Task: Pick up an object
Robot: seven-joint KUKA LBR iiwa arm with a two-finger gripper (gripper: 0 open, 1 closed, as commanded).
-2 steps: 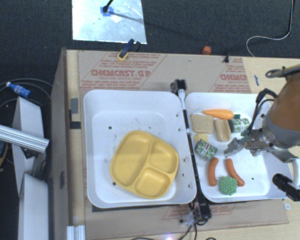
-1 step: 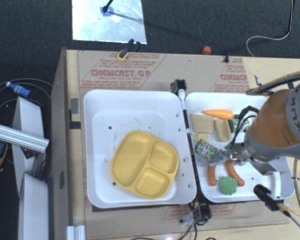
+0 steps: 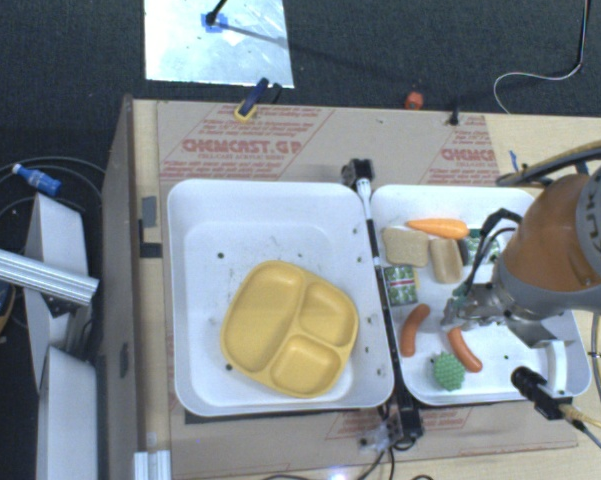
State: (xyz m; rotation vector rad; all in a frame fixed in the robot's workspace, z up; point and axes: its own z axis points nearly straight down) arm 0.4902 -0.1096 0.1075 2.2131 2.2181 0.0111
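- The claw (image 3: 460, 313) hangs low over the right bin (image 3: 565, 378), in the gap among the toy foods; its metal tip is small and blurred against the white floor, so I cannot tell how far it stands open, and nothing shows caught in it.
- Just below the claw lies an orange sausage (image 3: 464, 349), probably the thing it is going for, and the nearest candidate for the pick.
- Below that, a little left, sits a green knobbly piece (image 3: 447, 370).
- Left of the claw lies a second sausage (image 3: 413, 329), and beyond it a small printed can (image 3: 401, 284) against the dividing wall.
- Above the claw are a tan block (image 3: 445, 260), a pale block (image 3: 405, 247) and a carrot (image 3: 437, 228) at the far edge.
- Well off to the left, in the left bin (image 3: 195, 268), a yellow divided plate (image 3: 290, 328) rests alone.
- Risks, as I judge them: the sausages are round and slick, so a closing grip set off-centre could squirt one sideways; the pieces are crowded, so a descent could nudge a neighbour or pinch two at once; the claw seems offset from the near sausage and may close on nothing.
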